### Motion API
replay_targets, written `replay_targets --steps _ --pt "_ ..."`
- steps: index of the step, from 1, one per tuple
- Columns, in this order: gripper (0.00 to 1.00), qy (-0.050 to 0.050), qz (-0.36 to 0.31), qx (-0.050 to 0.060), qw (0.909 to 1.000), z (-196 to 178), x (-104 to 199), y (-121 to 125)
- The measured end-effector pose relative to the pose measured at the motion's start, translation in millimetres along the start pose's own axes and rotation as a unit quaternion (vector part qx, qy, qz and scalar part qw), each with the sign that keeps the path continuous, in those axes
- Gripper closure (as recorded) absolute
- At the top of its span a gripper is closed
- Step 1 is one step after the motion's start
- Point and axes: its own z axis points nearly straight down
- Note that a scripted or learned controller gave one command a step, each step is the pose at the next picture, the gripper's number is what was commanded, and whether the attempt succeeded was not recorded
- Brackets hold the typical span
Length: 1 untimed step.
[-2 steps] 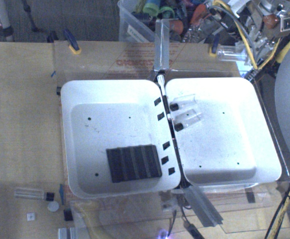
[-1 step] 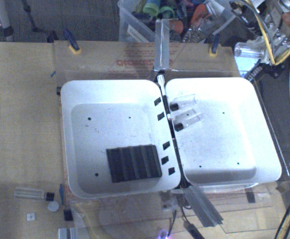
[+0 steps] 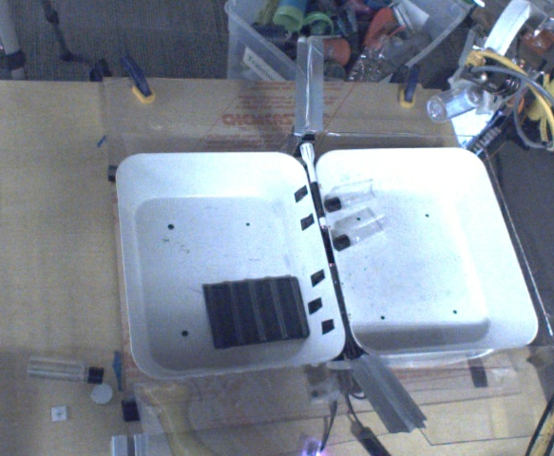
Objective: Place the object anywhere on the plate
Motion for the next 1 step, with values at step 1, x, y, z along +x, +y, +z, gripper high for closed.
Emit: replay_targets --steps 1 --pt "1.0 0.0 0.186 0.001 0.9826 -9.5 -80.4 50.3"
